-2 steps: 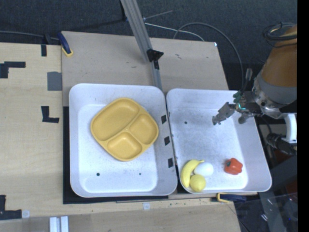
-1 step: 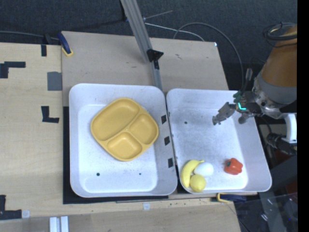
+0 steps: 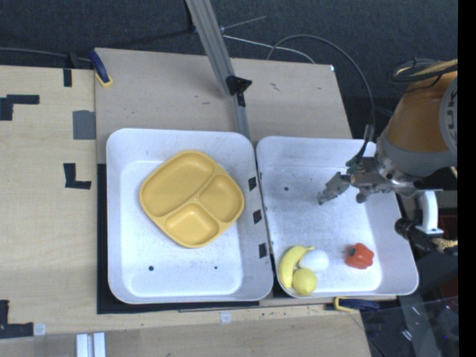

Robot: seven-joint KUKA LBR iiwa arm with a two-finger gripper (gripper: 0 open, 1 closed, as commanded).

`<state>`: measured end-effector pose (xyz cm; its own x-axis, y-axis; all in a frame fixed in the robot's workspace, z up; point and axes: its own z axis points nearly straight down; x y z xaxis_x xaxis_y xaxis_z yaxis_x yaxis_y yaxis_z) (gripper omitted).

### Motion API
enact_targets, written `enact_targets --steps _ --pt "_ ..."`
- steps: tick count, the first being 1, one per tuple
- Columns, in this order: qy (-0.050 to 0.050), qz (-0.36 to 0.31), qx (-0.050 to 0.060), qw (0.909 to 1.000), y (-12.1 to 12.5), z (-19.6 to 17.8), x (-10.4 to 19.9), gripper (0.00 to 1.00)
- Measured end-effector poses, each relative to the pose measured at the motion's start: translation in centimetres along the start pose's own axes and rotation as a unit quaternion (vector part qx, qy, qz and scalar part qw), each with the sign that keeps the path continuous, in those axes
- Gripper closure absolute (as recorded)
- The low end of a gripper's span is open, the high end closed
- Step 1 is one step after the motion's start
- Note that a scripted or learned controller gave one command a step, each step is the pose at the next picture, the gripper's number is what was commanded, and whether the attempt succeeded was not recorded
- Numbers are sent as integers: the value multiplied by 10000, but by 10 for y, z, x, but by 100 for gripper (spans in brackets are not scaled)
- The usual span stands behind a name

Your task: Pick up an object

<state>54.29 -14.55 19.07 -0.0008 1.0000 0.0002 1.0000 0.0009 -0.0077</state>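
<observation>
Hovering: gripper [image 3: 332, 192] hung over the right bin [image 3: 297, 162], above bare floor in that bin's upper middle, nothing between its fingers.
Gripper state: fingers looked spread, one dark tip pointing down-left toward the bin's centre; no object touched them.
Arm: grey wrist with an orange band [image 3: 424, 121] reached in past the right bin's far right wall.
Right bin: shallow, white, speckled; it sat on the wooden bench [image 3: 163, 88], its left wall touching the left bin [image 3: 119, 199].
Banana [image 3: 291, 259]: yellow, curved, lay in the right bin's near left corner, well apart from the gripper.
White egg-shaped object [image 3: 315, 260]: lay just right of the banana, touching it.
Lemon-like yellow object [image 3: 304, 280]: round, sat at the right bin's near wall, touching both the banana and the white object.
Red object [image 3: 359, 256]: small, pepper- or tomato-like with a dark stem end, lay near the right bin's near right corner, apart from the yellow cluster and below the gripper in the view.
Yellow tray [image 3: 192, 198]: three compartments, lay tilted in the left bin, left of the right bin's dividing wall.
Metal rail [image 3: 216, 43]: grey bar ran slantwise down toward the top edge of the right bin, ending at a black clamp [image 3: 238, 85].
</observation>
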Motion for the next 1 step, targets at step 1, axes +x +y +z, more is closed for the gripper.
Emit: enact_targets --steps 1 --pt "2 -6 -4 10000 5 49 8 0"
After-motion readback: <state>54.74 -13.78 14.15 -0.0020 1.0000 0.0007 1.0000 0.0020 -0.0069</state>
